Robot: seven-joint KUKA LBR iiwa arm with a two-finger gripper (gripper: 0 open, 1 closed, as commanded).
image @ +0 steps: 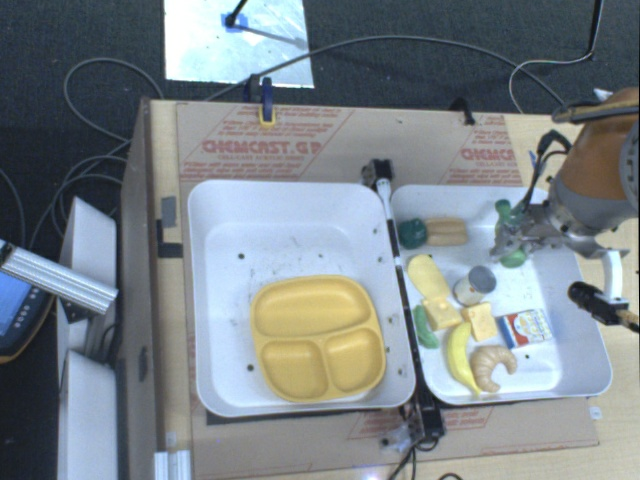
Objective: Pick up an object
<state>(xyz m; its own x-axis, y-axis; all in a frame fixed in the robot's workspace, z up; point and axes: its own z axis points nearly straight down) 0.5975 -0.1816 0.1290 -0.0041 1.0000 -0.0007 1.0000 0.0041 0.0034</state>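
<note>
The arm's gripper [512, 236] sits low at the far right side of the right bin [590, 368], right over a small green object [513, 258] by the bin wall — whether it is open or closed cannot be told from this angle, and nothing can be confirmed as held. The step looks like the reach-and-grasp stage, not yet a lift. Other candidates lie nearby in the same bin: a banana [458, 356], a croissant [492, 365], a yellow block [480, 321], a small carton [525, 326] and a grey can [475, 284]. The left bin [215, 268] holds a yellow divided tray [318, 336]. The next move probably calls for closing squarely on the green piece — then rising straight, clear of the wall.
</note>
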